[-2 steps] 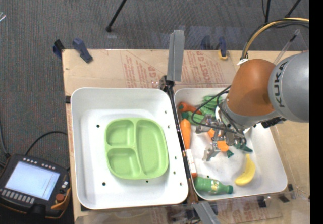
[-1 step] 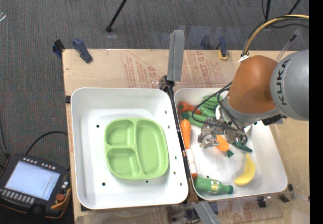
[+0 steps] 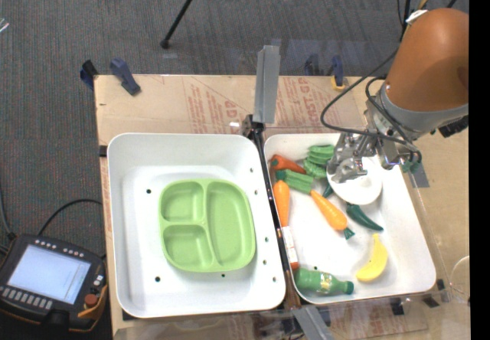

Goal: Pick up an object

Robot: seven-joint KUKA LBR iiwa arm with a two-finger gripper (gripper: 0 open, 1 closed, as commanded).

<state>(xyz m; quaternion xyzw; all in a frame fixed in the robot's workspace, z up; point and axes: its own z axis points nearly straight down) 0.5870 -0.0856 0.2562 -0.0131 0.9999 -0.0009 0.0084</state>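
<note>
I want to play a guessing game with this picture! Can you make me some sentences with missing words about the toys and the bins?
1. The green tray with three sections lies in the ____ bin.
2. The toy lying beside the green bottle is a yellow ____.
3. The gripper is above a small ____ bowl.
4. The two carrots are colored ____.

Missing words: left; banana; white; orange

- The arm (image 3: 426, 63) is showing a large, rounded orange-brown shell with a small white glint near its top.
- A grey ring is sitting under that shell.
- Black cables are looping around the wrist; a yellow one is curving above.
- The gripper (image 3: 351, 166) is looking metallic silver-grey.
</note>
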